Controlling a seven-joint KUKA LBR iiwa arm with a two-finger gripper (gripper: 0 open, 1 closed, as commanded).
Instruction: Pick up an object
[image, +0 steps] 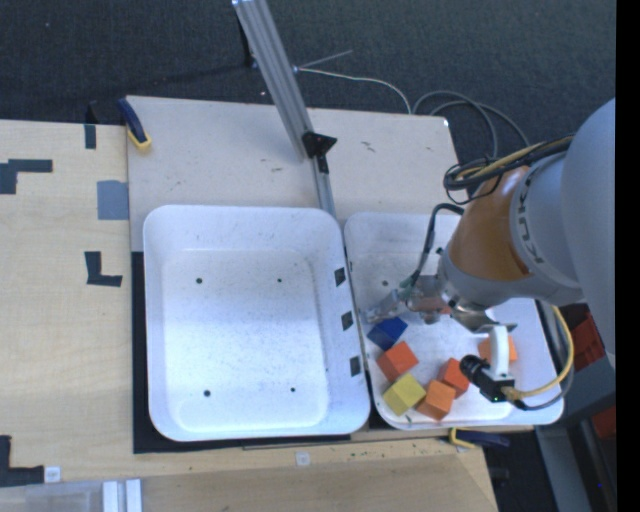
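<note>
The grey arm (590, 210) with its orange band looms closest to the lens, reaching into the right bin (365, 240) from three o'clock. Its gripper (425, 300) hangs low over the bin floor; whether it is spread or closed cannot be told, and nothing is seen in its hold. The blue block (387, 331) lies just beside it toward seven o'clock, the nearest candidate. Further along that line sit an orange block (400, 358) and a yellow block (404, 394), with more orange pieces at five o'clock.
</note>
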